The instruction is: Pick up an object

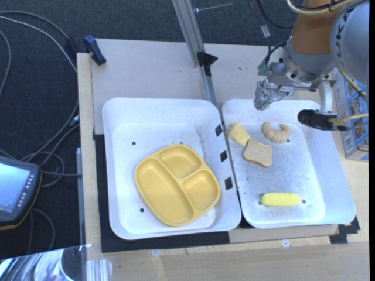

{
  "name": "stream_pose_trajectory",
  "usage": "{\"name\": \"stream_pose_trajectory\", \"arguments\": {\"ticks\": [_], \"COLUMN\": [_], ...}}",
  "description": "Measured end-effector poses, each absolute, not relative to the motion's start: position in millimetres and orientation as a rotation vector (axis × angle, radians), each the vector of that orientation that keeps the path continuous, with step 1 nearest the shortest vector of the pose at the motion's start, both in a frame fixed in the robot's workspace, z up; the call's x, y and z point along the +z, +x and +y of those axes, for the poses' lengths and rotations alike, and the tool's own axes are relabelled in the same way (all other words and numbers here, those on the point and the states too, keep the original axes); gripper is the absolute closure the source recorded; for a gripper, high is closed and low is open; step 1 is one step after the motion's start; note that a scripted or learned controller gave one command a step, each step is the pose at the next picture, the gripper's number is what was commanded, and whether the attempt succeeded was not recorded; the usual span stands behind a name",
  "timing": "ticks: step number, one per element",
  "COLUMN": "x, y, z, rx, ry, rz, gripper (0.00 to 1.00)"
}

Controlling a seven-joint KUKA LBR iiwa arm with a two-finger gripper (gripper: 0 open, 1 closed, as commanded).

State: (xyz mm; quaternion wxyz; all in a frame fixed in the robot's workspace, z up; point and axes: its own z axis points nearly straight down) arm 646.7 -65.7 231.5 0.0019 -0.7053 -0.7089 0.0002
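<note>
Claw (262,102): hangs over far edge of right bin (340,186), nothing between fingers, spread or pressed together can't tell (too small, blurred). Contents, right bin: croissant (276,132) nearest, bread slice (258,153), cheese wedge (238,134), corn cob (280,199). Left bin (117,127): yellow divided plate (177,184). Risk: bread and cheese touching, likely nudged w/o a clean grip; corn may roll.

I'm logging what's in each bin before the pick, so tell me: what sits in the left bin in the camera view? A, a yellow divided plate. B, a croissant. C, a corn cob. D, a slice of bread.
A: the yellow divided plate lies in the left bin, while the corn cob, bread slice and croissant all lie in the right bin.
</note>
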Motion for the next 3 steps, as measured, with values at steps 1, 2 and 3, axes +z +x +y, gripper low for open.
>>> {"name": "stream_pose_trajectory", "arguments": {"ticks": [1, 2, 3], "x": [223, 223, 230], "y": [630.2, 614.1, 612.4], "z": [-15, 29, 82], "rx": [0.001, 0.0, -0.004], "ry": [-2.212, -2.212, -2.213], "rz": [-2.224, -2.224, -2.228], "gripper": [1.0, 1.0, 1.0]}}
